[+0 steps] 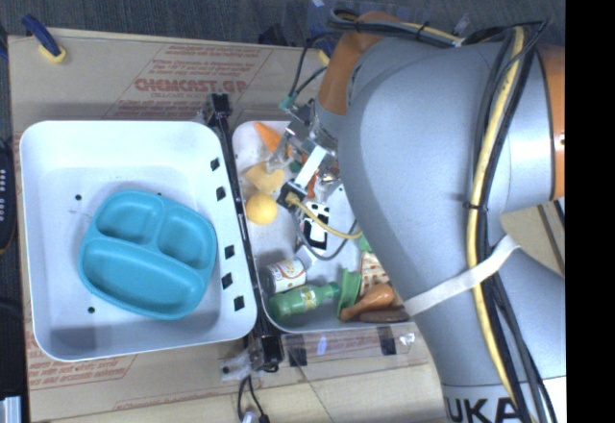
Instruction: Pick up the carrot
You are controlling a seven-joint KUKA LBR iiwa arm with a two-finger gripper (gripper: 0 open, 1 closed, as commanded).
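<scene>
Carrot (268,136) lying at far-left corner of right bin (288,327), partly masked by gripper (293,171) directly above. Finger spread: cannot tell. Recommended: descend square over orange tip, clear of neighbouring yellow fruit (260,210). Legible: "CHEMCAST GP" on cardboard (183,85); "UKA" on arm (461,171).

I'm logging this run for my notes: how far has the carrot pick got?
Done: the arm has reached into the right bin, with the gripper low near its far end. In hand: nothing that I can confirm; an orange piece that may be the carrot lies beside the gripper, and the grip itself is hidden. Left: closing on it and lifting. The blue divided plate sits in the left bin.
</scene>
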